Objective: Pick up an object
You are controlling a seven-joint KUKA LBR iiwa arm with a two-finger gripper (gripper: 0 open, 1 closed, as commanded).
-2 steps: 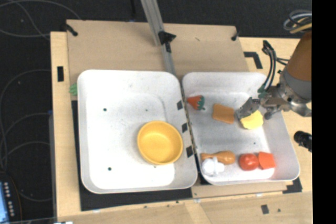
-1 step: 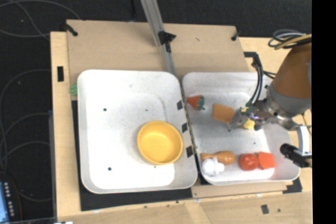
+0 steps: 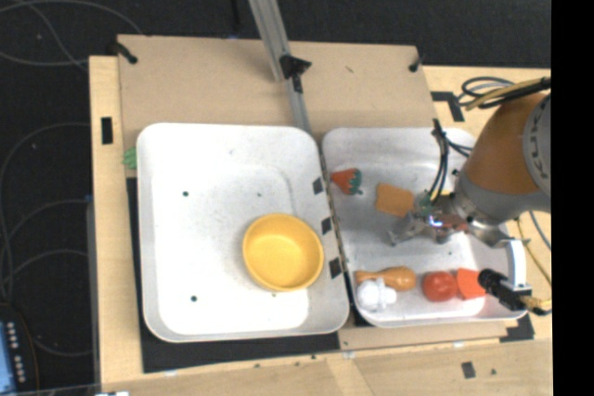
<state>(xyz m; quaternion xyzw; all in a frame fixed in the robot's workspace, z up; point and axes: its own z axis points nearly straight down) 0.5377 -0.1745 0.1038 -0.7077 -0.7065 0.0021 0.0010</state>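
Note:
My gripper (image 3: 419,227) hangs low over the middle of the right bin (image 3: 371,146), just below and to the right of an orange block (image 3: 393,198). A small red piece with a green tip (image 3: 346,181) lies near that bin's left wall. Along the front wall lie a tan and orange elongated piece (image 3: 392,276), a white rounded object (image 3: 373,296), a red rounded object (image 3: 438,286) and an orange piece (image 3: 470,284). Nothing shows in the gripper's grasp.
The left bin (image 3: 186,162) holds a yellow bowl (image 3: 283,252) near its front right corner. A slanted metal pole (image 3: 264,5) rises behind the bins. The arm's orange band (image 3: 501,148) overhangs the right bin's right side.

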